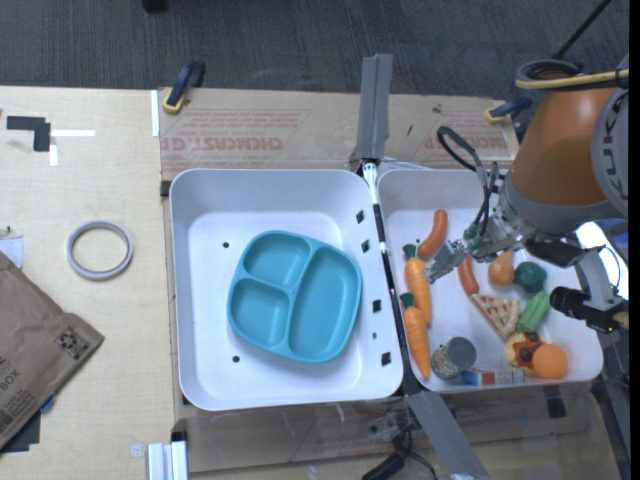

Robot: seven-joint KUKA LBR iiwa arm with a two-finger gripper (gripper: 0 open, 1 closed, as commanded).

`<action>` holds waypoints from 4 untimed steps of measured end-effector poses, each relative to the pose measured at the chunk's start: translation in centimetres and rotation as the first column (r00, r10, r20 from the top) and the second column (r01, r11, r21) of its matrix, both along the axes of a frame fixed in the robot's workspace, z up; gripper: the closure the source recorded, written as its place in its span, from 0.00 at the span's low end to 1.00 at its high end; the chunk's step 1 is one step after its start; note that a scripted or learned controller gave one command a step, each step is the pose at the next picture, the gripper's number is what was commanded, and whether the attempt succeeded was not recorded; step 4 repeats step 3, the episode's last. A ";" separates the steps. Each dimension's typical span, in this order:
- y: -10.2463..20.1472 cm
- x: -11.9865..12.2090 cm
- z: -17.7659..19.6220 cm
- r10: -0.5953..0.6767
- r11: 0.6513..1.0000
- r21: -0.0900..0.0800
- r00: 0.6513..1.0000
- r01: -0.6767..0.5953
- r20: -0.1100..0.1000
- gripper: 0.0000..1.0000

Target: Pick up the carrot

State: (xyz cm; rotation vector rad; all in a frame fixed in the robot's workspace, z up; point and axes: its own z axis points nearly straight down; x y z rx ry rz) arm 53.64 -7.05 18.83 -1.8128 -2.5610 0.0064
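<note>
Two orange carrots with green tops lie end to end along the left wall of the right bin (pixel 590 368): the upper carrot (pixel 418 288) and the lower carrot (pixel 416 340). My gripper (pixel 456 255) hangs low over the middle of this bin, just right of the upper carrot's top end and apart from it. It sits between an orange-red sausage (pixel 433 232) and a second red sausage (pixel 467 276). The wrist hides how the jaws stand, and I see nothing held.
The right bin also holds a waffle wedge (pixel 497 313), a tin can (pixel 458 356), broccoli (pixel 528 276), a green pickle (pixel 535 310) and an orange fruit (pixel 549 361). A blue divided plate (pixel 295 296) lies in the left bin (pixel 200 218). A tape ring (pixel 100 249) rests on the bench.
</note>
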 end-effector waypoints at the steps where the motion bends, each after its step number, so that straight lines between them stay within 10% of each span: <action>1: 1.6 1.0 0.0 0.236 0.972 0.001 0.972 -0.236 0.002 0.00; 2: 1.2 3.4 0.0 0.460 0.888 0.001 0.888 -0.460 0.003 0.00; 3: -2.9 2.6 -9.4 0.603 0.798 0.001 0.798 -0.603 0.009 0.00; 4: -2.9 2.6 -9.4 0.603 0.798 0.001 0.798 -0.603 0.009 0.00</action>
